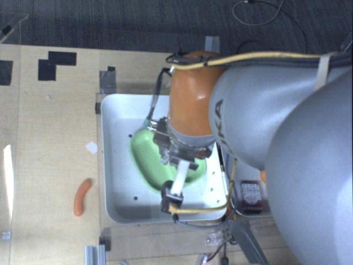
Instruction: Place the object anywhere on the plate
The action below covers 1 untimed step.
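Camera view: we see the gripper (175, 160) above the green plate (144, 158) in the white bin (118, 206); we cannot tell its state. The orange sausage (83, 196) lies on the bench (55, 126), left of the bin.

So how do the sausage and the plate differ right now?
The sausage is orange, the plate green. The sausage is slim, the plate broad. The sausage lies on the bench left of the bin; the plate lies inside it, partly under the arm. Both lie flat.
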Each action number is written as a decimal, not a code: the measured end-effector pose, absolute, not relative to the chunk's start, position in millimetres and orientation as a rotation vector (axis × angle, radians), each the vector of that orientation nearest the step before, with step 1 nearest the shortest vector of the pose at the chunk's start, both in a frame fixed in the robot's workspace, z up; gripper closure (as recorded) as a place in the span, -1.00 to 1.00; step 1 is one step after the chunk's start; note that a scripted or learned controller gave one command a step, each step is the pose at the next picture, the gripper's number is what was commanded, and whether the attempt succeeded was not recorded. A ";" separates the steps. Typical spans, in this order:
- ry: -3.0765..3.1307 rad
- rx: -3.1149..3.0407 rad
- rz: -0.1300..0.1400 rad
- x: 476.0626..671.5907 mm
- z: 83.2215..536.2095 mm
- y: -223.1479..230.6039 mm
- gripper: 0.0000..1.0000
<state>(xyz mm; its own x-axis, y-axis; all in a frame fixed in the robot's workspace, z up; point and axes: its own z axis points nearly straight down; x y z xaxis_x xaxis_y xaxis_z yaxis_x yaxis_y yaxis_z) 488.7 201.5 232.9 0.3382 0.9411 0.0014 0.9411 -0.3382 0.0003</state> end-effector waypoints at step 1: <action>-1.806 -2.570 -0.003 488.8 233.0 201.4 -1.00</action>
